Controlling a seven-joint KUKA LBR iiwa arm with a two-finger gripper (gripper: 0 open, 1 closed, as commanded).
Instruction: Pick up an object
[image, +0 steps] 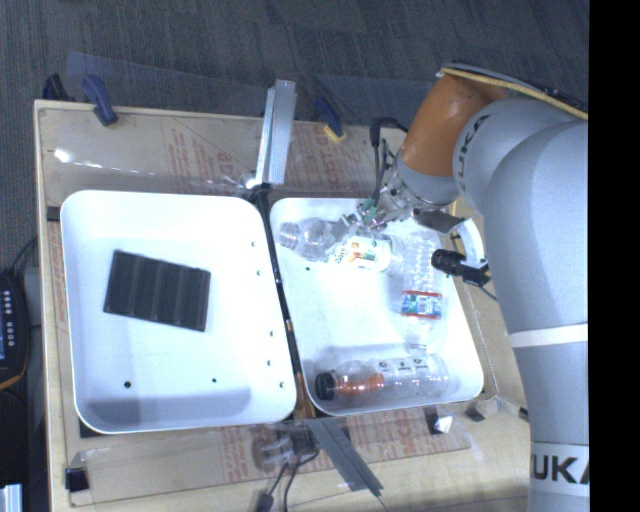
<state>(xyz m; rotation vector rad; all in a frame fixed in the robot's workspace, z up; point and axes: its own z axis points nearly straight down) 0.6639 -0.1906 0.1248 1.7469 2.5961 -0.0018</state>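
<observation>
My gripper (372, 217) reaches down into the far edge of the right bin (470, 345), below the arm's orange band (440, 130). It hovers right over a small bottle with a white, green and orange label (362, 254). A crumpled clear bottle (308, 238) lies just left of it. To the right, a clear bottle with a blue and red label (421, 298) lies along the bin's side. A longer bottle with a dark cap and amber contents (385, 378) rests along the near wall.
The left bin (85, 385) holds a flat dark ribbed rectangle (158, 290). A metal bar (274, 130) stands at the far end of the divide between the bins. Blue clamps (98, 98) grip the bench's far edge.
</observation>
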